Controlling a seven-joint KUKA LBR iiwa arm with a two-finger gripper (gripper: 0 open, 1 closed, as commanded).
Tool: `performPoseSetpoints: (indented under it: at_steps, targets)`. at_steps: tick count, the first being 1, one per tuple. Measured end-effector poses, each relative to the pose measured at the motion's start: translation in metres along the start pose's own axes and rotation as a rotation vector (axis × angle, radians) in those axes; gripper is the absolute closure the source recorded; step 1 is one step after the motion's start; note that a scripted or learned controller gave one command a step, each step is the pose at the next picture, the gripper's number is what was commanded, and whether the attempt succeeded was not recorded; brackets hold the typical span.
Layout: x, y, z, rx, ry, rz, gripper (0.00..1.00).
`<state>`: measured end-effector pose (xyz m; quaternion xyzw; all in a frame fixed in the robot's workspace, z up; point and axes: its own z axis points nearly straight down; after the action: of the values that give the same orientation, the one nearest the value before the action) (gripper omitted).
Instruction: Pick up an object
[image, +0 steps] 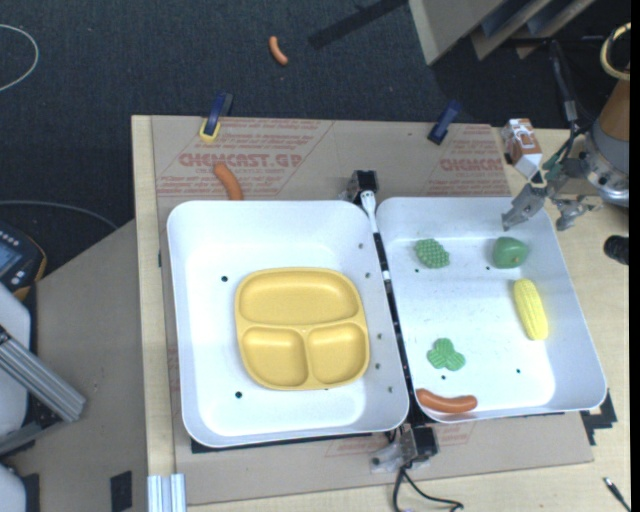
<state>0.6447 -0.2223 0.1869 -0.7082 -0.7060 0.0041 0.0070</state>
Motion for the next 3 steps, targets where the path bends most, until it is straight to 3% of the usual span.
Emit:
performPoseSetpoints:
  at_steps: [1, 3]
  targets:
    - [0.001, 0.004, -0.010, -0.015, -0.004, -0.003, 0.00]
    - [0.006, 0.001, 0.103, -0.014, 0.007, -0.008, 0.00]
